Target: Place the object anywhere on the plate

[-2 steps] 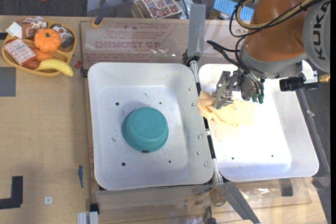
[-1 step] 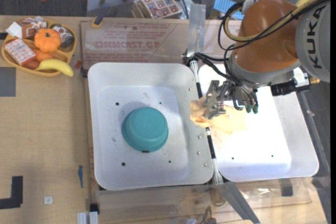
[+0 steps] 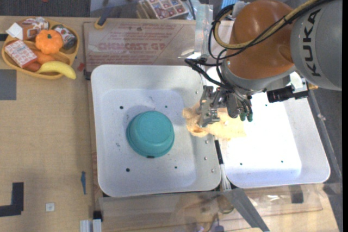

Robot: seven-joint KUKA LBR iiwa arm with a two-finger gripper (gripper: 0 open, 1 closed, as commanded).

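The arm (image 3: 272, 35) reaches in from 3 o'clock, its orange band bulking over the top of the right bin (image 3: 304, 171). The gripper (image 3: 209, 114) hangs over the seam between the two bins, just at the left bin's (image 3: 109, 84) 3 o'clock rim. Under and beside it lies the object (image 3: 228, 129), a pale yellowish thing (soft-edged and blurred, so its kind cannot be told) that spreads from the seam into the right bin. The metal fingers stand right over its left end, but whether they are closed on it or merely above it cannot be told. The plate (image 3: 150, 133), teal and round, sits in the left bin a little toward 6 o'clock of that bin's middle, apart from the object, which lies at its 3 o'clock. On the bench (image 3: 38, 144), at the far 10 o'clock corner, a tray (image 3: 13, 60) carries toy food.
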